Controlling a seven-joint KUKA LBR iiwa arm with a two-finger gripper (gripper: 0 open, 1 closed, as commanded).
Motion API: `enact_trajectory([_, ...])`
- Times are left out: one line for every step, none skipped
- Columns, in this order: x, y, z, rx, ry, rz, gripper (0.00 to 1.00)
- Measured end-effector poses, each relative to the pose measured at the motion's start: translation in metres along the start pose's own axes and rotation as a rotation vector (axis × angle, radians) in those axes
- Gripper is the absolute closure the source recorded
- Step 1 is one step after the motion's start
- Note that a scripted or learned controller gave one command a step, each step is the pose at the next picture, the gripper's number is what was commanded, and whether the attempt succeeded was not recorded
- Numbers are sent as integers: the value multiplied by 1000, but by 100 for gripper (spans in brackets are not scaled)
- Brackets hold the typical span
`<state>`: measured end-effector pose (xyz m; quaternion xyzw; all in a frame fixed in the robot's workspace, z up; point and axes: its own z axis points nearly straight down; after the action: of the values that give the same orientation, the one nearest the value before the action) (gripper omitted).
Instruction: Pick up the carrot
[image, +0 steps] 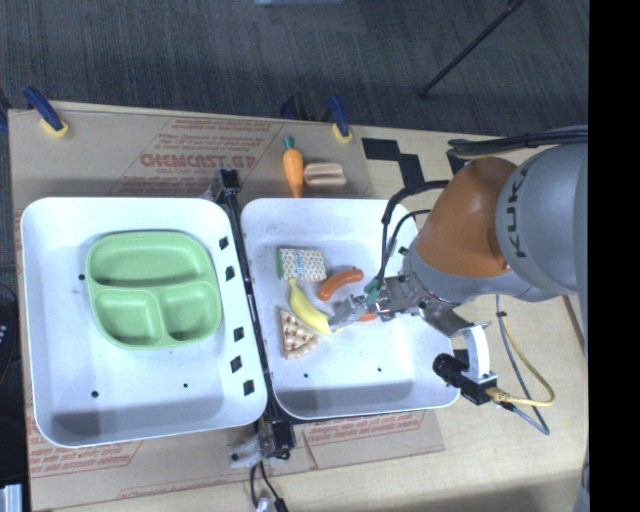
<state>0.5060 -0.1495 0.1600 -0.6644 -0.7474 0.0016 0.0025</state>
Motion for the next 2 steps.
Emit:
enact_trajectory([-68, 73, -60, -4, -2, 176, 0])
enact_trajectory([-32, 42, 44, 0, 1, 278, 0])
